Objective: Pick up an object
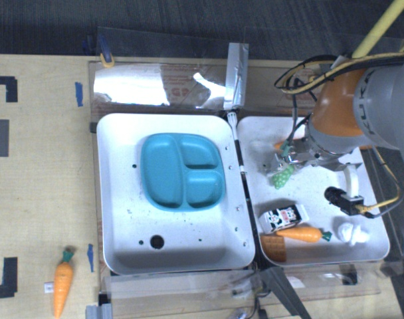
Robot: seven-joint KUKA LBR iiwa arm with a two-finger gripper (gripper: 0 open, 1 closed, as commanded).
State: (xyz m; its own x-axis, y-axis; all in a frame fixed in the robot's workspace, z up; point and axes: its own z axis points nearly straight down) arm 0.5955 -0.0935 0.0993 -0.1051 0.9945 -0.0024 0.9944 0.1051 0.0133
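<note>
Over the right-hand shallow white bin [378,241], the grey arm with its orange band [340,108] reaches down, and its claw [290,157] sits low near the bin's upper left part, just beside a small green knobbly toy [282,176]. A bit of orange shows right by the claw; I cannot make out what it is, nor whether the claw is apart or together.

Nearer the front of that bin lie a small black-and-white printed box [281,217], its writing too small to read, an orange toy carrot with a green top [302,234] touching it, and a white lump [353,232].

A blue divided plastic plate [183,170] rests in the left white bin [115,198]. Another orange toy carrot [62,281] lies on the wooden bench [36,178], well apart.
</note>
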